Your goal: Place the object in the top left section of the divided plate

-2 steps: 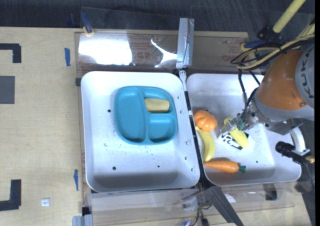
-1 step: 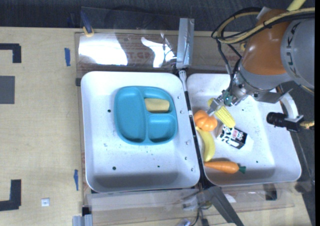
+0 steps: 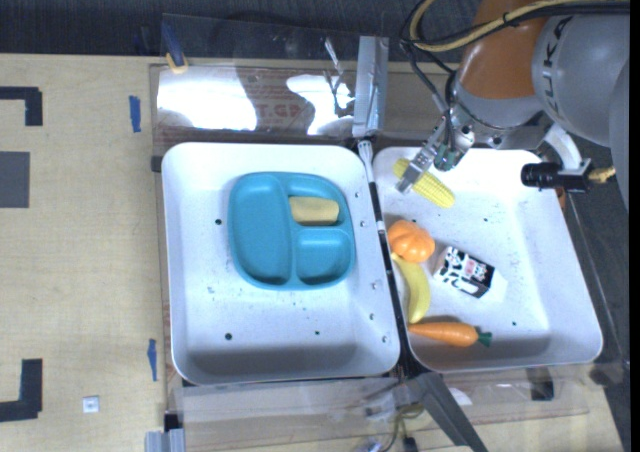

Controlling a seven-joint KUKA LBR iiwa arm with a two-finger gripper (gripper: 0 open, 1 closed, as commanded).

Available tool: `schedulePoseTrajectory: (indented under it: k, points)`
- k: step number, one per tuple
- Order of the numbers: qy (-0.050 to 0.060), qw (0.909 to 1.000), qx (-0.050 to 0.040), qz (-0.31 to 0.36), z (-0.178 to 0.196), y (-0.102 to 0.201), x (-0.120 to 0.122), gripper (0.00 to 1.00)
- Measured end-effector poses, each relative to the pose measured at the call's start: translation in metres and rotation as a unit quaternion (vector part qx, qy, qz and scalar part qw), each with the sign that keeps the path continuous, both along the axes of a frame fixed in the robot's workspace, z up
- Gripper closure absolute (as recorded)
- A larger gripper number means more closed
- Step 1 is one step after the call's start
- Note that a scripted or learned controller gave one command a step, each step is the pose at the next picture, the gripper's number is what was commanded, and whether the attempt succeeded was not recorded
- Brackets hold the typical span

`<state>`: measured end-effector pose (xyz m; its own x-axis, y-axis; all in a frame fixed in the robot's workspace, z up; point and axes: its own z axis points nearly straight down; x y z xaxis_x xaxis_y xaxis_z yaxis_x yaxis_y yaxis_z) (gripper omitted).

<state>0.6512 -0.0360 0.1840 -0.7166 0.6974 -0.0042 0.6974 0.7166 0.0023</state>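
A blue divided plate (image 3: 268, 230) lies in the left bin (image 3: 200, 310). A tan-yellow oblong piece of food (image 3: 314, 210) rests in the plate's upper right section as seen here. In the right bin (image 3: 540, 290), a yellow corn cob (image 3: 432, 188) lies near the far left corner. My gripper (image 3: 432, 162) comes down at a slant from the upper right, and its tip is right at the cob's upper side. The tip hides part of the cob, so contact is unclear.
The right bin also holds an orange fruit (image 3: 411, 240), a banana (image 3: 416, 287), a carrot (image 3: 446, 334) and a black-and-white packet (image 3: 467, 271), all along its left and middle. A metal divider (image 3: 368, 100) rises behind the bins. Black cables loop above the wrist.
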Motion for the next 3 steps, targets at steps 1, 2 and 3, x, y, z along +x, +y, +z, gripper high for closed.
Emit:
schedulePoseTrajectory:
  k: [1, 2, 3]
  points:
    - [-0.004, 0.9996, 0.0013, -0.028, 0.098, 0.046, -0.041, 1.0]
    - [0.005, 0.9941, 0.0009, 0.108, 0.014, 0.07, -0.034, 1.0]
    - [0.003, 0.9941, 0.0006, 0.108, 0.015, 0.07, -0.034, 0.0]
